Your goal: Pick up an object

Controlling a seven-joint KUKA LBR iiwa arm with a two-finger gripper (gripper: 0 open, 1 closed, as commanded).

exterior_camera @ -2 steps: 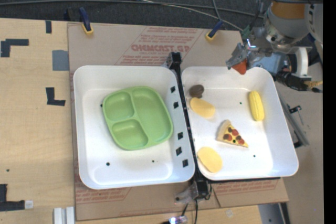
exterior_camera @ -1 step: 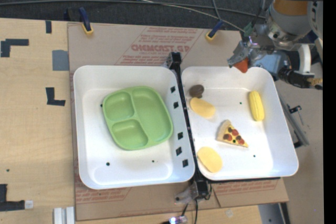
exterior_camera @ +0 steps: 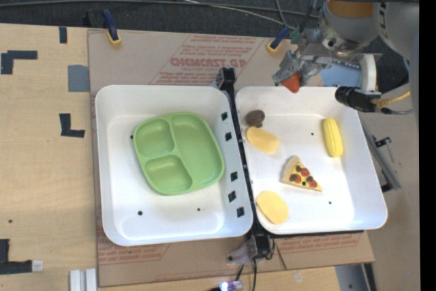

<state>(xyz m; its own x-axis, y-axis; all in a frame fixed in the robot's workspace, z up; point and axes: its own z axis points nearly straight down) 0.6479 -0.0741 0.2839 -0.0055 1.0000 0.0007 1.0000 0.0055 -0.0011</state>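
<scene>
A small red-orange object (exterior_camera: 291,84) is seen pinched between the fingers of the gripper (exterior_camera: 294,77), held up over the far rim of the right bin (exterior_camera: 354,211) — a grip is made on it. Below, in that bin, a brown piece (exterior_camera: 255,118) is found near the divider, with a pale yellow piece (exterior_camera: 262,140) just beside it; a corn cob (exterior_camera: 332,137) lies toward the right wall, a pizza slice (exterior_camera: 300,175) is set near the middle, and another yellow piece (exterior_camera: 272,206) rests near the front. A green divided plate (exterior_camera: 178,152) is carried in the left bin (exterior_camera: 116,215). Both bins are borne by the desk (exterior_camera: 41,160).
</scene>
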